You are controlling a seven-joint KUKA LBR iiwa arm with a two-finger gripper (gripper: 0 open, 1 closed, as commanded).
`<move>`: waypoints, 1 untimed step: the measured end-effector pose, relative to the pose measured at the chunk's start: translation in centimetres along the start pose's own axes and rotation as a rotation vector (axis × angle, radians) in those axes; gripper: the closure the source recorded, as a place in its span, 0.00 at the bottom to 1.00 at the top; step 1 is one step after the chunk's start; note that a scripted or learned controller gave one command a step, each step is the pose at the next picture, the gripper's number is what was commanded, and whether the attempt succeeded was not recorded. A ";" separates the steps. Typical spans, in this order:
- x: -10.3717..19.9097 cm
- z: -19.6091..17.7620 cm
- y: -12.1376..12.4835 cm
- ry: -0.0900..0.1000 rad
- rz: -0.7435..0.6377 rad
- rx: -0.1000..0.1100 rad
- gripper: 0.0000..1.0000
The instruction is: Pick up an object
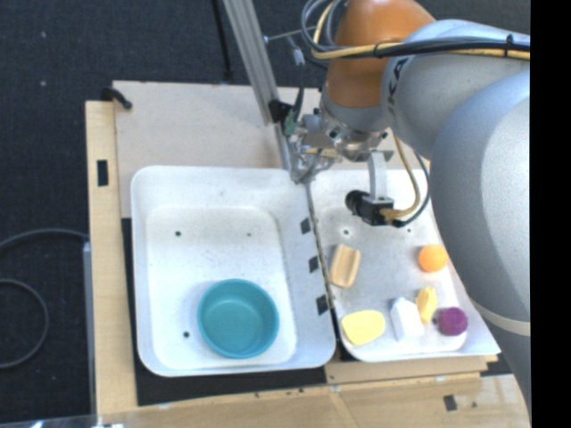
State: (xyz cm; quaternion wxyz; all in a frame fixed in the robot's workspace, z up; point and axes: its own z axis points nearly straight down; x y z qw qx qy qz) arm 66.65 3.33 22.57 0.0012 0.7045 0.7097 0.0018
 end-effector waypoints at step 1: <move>5.5 -1.7 1.6 0.001 -0.001 0.001 1.00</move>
